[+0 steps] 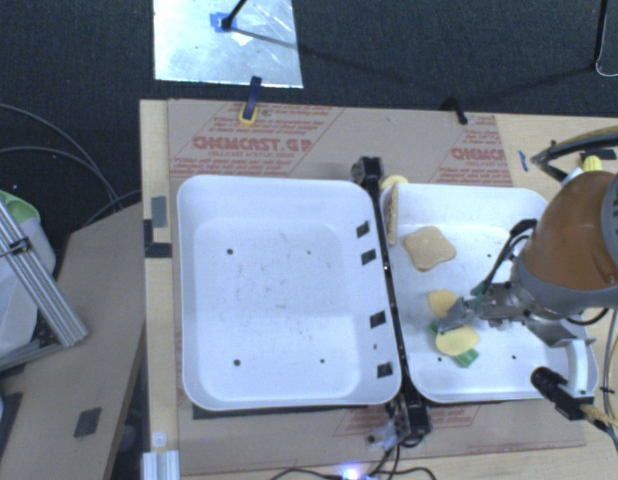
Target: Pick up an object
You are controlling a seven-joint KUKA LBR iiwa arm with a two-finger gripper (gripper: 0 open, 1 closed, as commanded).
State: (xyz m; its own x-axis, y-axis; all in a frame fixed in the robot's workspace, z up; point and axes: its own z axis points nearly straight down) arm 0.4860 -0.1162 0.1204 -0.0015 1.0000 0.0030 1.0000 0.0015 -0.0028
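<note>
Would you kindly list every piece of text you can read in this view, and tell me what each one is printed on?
"CHEMCAST GP": red print on the brown board under the bins, at upper left.
A second red print of the same kind, slanted at the board's upper right: cut off by the right bin and too blurred to read fully.
Fainter red marks along the board's front edge: unreadable.

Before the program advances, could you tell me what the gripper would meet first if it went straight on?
Probably the yellow piece just beyond the gripper, in the right bin; depth is unclear.
</note>
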